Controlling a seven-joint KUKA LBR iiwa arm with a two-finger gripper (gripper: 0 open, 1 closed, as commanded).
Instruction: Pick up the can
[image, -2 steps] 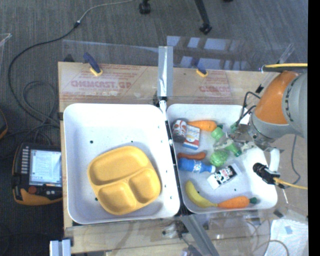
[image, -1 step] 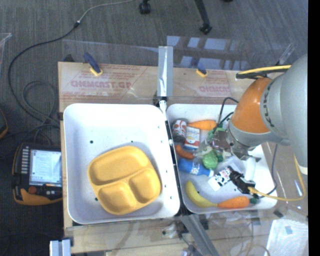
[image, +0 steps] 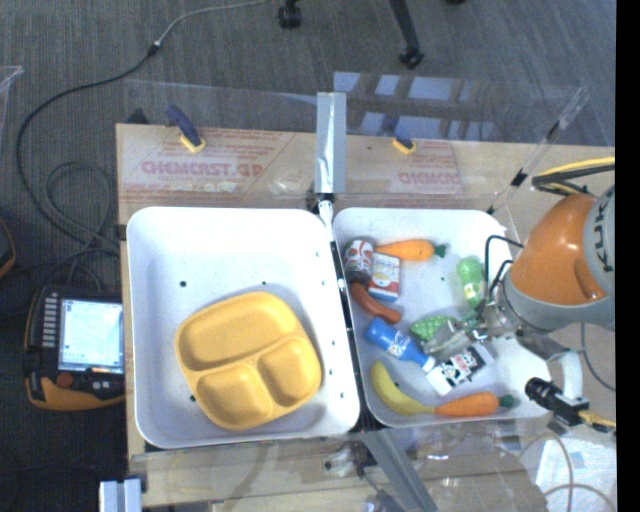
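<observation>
The can (image: 357, 259), a short metal cylinder, stands in the right bin's (image: 420, 222) far left corner, well apart from the gripper (image: 478, 330), which hovers nearer the bin's right wall above a crinkly green wrapper (image: 432, 327). Whether it is apart or together, I cannot tell.

A single fixed camera looks down at a slant from above the worktop (image: 220, 165), far enough to frame both bins, left of the gripper (image: 478, 333).

hand (image: 470, 333) low in right bin (image: 420, 222), can (image: 357, 258) apparently untouched.
</observation>
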